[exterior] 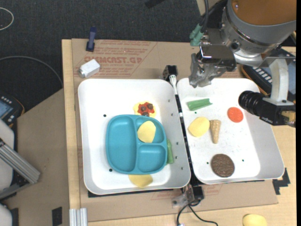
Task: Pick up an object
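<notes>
My gripper (pixel 201 81) hangs over the back left corner of the right bin (pixel 263 173), open with nothing between its fingers. Just in front of it lies a green bean pod (pixel 199 104). Further forward sit a yellow lemon-like piece (pixel 198 126) and a tan cone (pixel 215 130) side by side. An orange-red round piece (pixel 235 115) lies to the right, and a brown disc (pixel 222 165) near the front.
The left bin (pixel 89 126) holds a blue divided plate (pixel 129 145) with a yellow piece (pixel 146 131) on it, a red and yellow item (pixel 145 108) behind it and another yellow piece (pixel 140 180) at its front edge. A black cylinder (pixel 256 105) juts over the right bin's right side.
</notes>
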Robot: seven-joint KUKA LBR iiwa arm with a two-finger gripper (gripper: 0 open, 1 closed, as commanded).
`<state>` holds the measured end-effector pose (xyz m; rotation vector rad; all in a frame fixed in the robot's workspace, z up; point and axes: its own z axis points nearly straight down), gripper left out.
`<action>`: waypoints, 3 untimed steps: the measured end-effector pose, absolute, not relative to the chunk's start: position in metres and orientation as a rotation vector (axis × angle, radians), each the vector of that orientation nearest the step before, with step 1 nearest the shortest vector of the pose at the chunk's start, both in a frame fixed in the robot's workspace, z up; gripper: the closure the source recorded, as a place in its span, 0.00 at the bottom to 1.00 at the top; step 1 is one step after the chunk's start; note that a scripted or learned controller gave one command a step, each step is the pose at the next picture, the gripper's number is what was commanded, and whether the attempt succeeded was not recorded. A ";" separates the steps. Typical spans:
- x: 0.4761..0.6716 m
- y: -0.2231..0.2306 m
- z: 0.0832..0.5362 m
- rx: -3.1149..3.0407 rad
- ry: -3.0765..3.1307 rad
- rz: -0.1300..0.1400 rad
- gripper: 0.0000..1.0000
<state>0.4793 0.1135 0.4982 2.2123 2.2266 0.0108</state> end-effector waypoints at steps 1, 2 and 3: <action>0.478 0.066 0.379 2.233 2.220 -0.019 1.00; 0.478 -0.007 0.295 2.237 2.215 -0.016 1.00; 0.480 0.058 0.399 2.209 2.225 0.017 1.00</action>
